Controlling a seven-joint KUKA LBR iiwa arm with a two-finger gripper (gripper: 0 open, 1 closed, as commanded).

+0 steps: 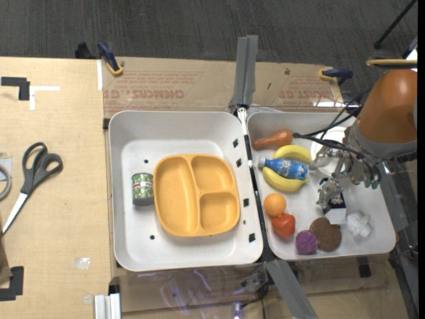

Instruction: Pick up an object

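Status check, pick not yet made as far as I can judge.

The arm (392, 108) reaches in over the right bin (382, 244), and the claw (332, 195) hangs low over that bin's right half, just above the floor near a small white crumpled object (359, 225) by the right wall. From this slanted view I cannot tell how the claw stands; cables and wrist hardware clutter it. I see nothing clearly between its tips, so I log no grasp.

Candidate objects all sit in the right bin:
- banana (287, 168) with a blue bottle (285, 167) lying across it, near the bin's far-left part
- orange carrot-shaped piece (273, 139) at the far-left corner
- orange ball (275, 205) and red fruit (283, 225) along the left wall
- purple item (306, 242) and brown round item (325, 234) touching each other at the near edge, the brown one just below the claw

The left bin (119, 178) holds a yellow divided tray (196, 195) and a small green-labelled can (142, 189) just beside the tray's left side. Scissors (32, 171) lie on the tabletop (53, 244), well apart at its left edge.

My read: approach is done, the claw is down at working height. Left to do: secure one object, probably the brown or white one nearest, and lift it clear.
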